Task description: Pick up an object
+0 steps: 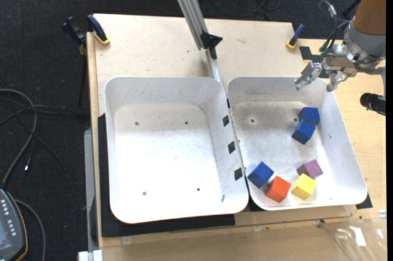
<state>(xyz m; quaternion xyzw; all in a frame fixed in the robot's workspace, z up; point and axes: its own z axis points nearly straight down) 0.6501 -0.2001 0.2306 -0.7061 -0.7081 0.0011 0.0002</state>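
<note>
Your bench [153,45] carries two white bins side by side, and every block sits in the right bin [350,158]: two blue ones [306,124] mid-bin, the rest bunched against the near wall. The claw [319,78] hangs open and empty over the far rim, so you've clear room to drop onto the blue pair.

The arm [371,14] is cut off by the right edge just above its pincer [319,78], so most of it goes unseen. Below the pincer, two blue cubes [305,124] touch and the upper partly hides the lower. Far to the pincer's lower left, a grey device [11,230] is cropped by the left edge.
</note>
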